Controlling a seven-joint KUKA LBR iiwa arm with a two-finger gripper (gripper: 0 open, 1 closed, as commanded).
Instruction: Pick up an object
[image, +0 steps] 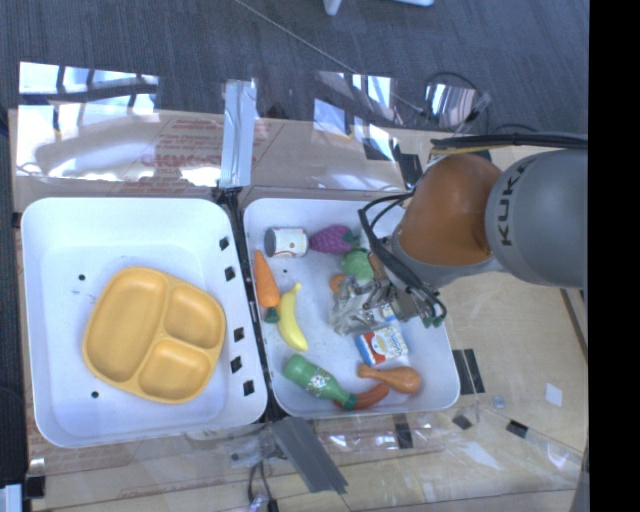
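Camera view
Arm: we saw the grey arm reach in from the right, its orange band above the right bin.
Gripper: the gripper was low in that bin's middle; we could not tell how its tips stood.
Objects in right bin: a carrot and a banana lay near its left wall, a green bottle near the front, a small carton and a drumstick just right of the bottle, purple grapes and a white can at the back.
Left bin: we saw a yellow divided plate in the left bin, well apart from the gripper.
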